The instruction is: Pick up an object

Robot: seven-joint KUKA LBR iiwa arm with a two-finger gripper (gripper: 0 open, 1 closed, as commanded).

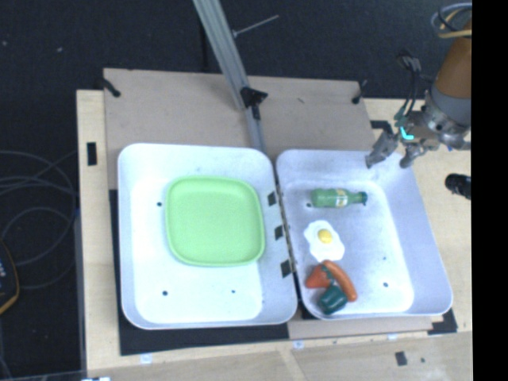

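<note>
In the right bin [401, 213]: four items, all lying loose on the floor. Green bottle [338, 199], on its side near the back. Fried egg [324, 240], just below the bottle, mid-bin. Red sausage [336, 276] and dark green piece [332, 298], touching each other at the front. None is lifted; the pick is not yet done. Gripper [390, 155]: above the bin's back right corner, fingers spread apart, nothing between them, nearest the bottle yet apart from it. Left to do, by my reading: descend, close on an item, raise it. Left bin [139, 213]: one green plate [214, 221], flat, centred.
</note>
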